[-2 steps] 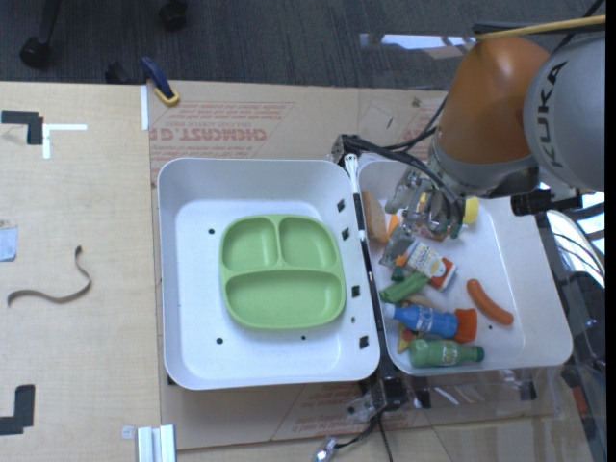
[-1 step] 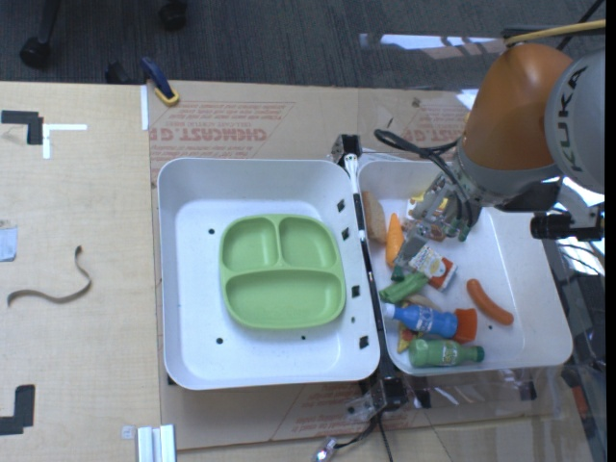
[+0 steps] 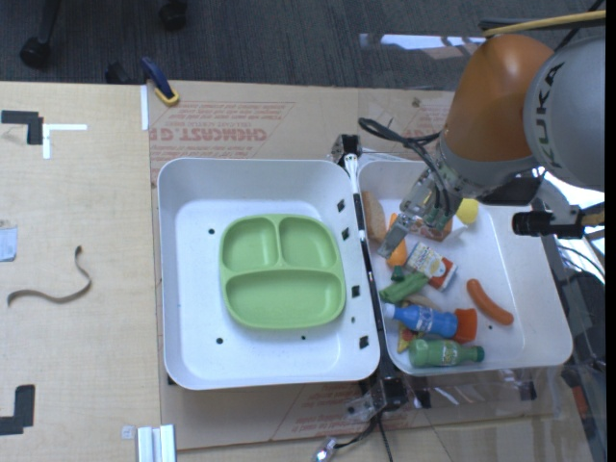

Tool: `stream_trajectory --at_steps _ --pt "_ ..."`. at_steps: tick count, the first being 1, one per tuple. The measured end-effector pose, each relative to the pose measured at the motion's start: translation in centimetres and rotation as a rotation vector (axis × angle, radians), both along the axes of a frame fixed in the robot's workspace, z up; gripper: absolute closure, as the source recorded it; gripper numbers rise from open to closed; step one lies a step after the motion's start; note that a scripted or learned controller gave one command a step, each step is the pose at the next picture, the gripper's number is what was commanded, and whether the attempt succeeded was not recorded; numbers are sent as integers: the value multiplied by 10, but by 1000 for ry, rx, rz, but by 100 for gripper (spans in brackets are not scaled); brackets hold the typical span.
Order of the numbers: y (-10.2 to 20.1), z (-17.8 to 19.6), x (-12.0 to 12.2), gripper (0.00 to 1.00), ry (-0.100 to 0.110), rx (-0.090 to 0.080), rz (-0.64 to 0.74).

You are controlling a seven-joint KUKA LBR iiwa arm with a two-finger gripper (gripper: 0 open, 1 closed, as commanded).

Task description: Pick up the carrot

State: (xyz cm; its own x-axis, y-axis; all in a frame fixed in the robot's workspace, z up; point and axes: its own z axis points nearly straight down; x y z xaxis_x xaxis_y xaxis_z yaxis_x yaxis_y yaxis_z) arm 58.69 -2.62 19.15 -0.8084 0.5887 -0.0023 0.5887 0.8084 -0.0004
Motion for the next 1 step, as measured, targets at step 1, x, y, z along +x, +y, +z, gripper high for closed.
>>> stream_trajectory --at_steps 1 --pt "-2 -1 -20 0 3 0 -232"
